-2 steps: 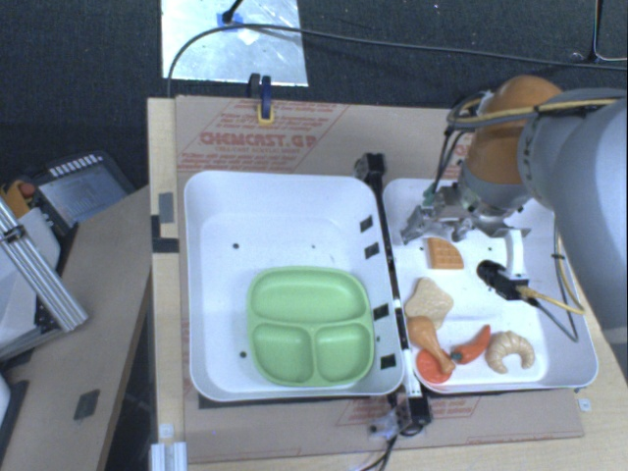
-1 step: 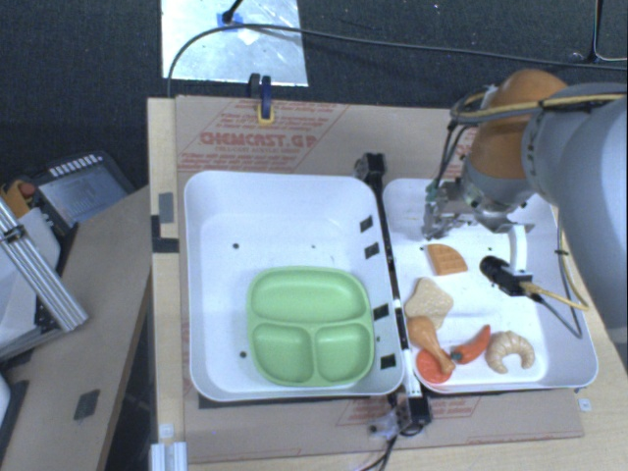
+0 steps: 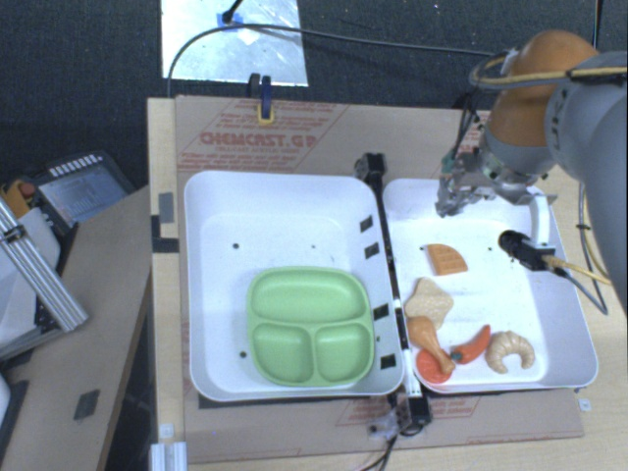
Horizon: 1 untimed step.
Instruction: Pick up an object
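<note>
The right bin (image 3: 563,302) holds several food toys: an orange bread slice (image 3: 446,259), a chicken drumstick (image 3: 429,320), a red chili pepper (image 3: 473,344), a red round piece (image 3: 430,368) at the front rim and a tan croissant (image 3: 510,350). My gripper (image 3: 451,204) hangs over the far left part of this bin, above and behind the bread slice. Nothing shows between its fingers, and their spacing is too small to read.
A green three-compartment plate (image 3: 310,324) lies in the front of the left bin (image 3: 226,224). Black clips (image 3: 371,165) sit along the divider between the bins. A silver sheet (image 3: 235,23) lies beyond the bench, and grey equipment (image 3: 39,253) stands at left.
</note>
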Each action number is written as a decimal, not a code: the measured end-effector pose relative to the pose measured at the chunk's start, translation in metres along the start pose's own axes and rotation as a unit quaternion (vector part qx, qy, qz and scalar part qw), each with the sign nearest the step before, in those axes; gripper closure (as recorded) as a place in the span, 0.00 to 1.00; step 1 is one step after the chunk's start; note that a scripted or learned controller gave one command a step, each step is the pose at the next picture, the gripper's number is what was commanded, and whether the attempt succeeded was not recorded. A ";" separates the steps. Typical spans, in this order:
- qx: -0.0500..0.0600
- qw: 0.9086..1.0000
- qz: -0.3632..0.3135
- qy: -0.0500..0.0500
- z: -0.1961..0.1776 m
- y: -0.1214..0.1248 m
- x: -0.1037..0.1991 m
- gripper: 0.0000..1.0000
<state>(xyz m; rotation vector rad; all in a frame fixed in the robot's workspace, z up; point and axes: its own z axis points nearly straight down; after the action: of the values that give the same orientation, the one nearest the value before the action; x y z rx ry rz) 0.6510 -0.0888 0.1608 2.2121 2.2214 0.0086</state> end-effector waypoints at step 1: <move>0.000 1.000 0.001 0.000 -0.059 -0.006 -0.005 1.00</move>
<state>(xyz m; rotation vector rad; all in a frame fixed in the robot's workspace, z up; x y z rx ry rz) 0.6443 -0.0938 0.2197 2.2153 2.2186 0.0074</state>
